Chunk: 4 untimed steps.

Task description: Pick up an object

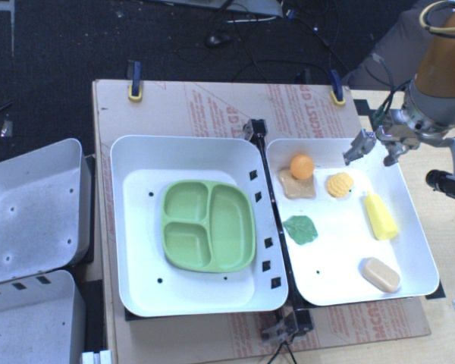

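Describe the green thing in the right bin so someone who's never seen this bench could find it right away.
Start at the right white bin, the one nearer the arm. Along its left side, just below the tan slice with the orange ball on it, lies a small green leafy piece. It is the bin's one green, flat, ragged-edged item; the green divided plate sits in the left bin.

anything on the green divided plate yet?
No. The green divided plate in the left bin has all three compartments bare; the objects lie in the right bin.

Grey arm (409,32), orange band (seemingly cabled), metal pincer (378,149).
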Each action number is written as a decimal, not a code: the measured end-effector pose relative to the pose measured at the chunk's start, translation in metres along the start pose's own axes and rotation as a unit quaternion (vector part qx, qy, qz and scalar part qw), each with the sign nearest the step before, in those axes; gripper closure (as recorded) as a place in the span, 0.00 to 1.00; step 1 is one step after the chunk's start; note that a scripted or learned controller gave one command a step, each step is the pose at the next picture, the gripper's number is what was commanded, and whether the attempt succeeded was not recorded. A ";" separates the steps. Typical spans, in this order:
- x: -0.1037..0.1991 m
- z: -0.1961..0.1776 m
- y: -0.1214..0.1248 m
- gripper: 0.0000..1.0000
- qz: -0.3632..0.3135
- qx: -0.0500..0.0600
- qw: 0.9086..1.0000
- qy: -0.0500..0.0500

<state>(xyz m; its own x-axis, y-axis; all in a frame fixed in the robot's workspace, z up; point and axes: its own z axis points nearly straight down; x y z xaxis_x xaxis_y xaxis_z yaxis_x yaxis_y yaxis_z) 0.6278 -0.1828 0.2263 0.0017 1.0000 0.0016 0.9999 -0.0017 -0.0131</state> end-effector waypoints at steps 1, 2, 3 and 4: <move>0.001 -0.009 0.002 0.00 -0.001 -0.007 1.000 -0.001; -0.002 0.051 -0.003 0.00 0.000 -0.005 1.000 -0.001; -0.003 0.107 -0.012 0.00 0.000 -0.005 1.000 -0.001; -0.003 0.134 -0.012 0.00 -0.001 -0.006 1.000 -0.001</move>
<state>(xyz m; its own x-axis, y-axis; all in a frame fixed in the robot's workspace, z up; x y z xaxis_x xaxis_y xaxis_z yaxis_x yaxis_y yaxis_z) 0.6145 -0.1852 0.0921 0.0001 1.0000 -0.0006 1.0000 -0.0001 -0.0002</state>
